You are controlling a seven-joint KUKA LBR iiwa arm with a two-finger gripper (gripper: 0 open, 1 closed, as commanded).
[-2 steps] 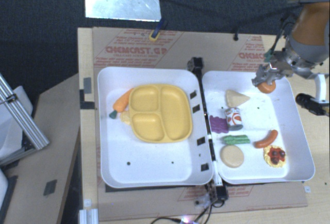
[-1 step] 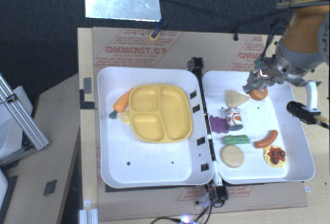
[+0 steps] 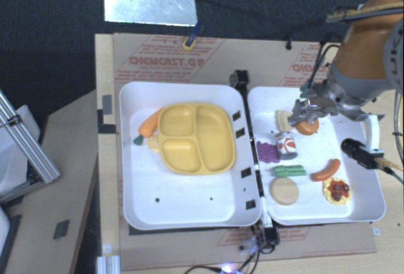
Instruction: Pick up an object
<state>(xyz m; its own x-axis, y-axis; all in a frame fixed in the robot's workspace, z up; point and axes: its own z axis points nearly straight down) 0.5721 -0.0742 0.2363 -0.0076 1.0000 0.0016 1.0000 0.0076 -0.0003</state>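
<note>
Reaching in from the right, over the upper part of the right bin (image 3: 377,206). Gripper (image 3: 305,113) low over an orange round piece (image 3: 308,127), right above it and seemingly touching its top edge. Cannot tell how wide the fingers stand, nor whether anything sits between them: too small and dark against the bin floor.

Just left of the gripper, a pale cream slice (image 3: 282,120) lying flat. Below that, a small red-and-white can (image 3: 287,144) tipped on its side, touching a purple grape cluster (image 3: 267,152) on its left. Further down, a green pea pod (image 3: 289,171) lying crosswise, and under it a round tan cookie (image 3: 284,191). To the right, a reddish sausage (image 3: 325,170) on a slant, and near the lower right corner a yellow pasta piece with red sauce (image 3: 336,190). All of these well apart from the gripper except the orange piece.

Over in the left bin (image 3: 145,216), a yellow divided plate (image 3: 192,138) sitting roughly in the middle, three compartments showing. Tucked against its upper left rim, an orange carrot (image 3: 149,124) on a slant with the green end pointing down-left.

Both bins side by side on a cardboard sheet (image 3: 164,58) on the tabletop.
</note>
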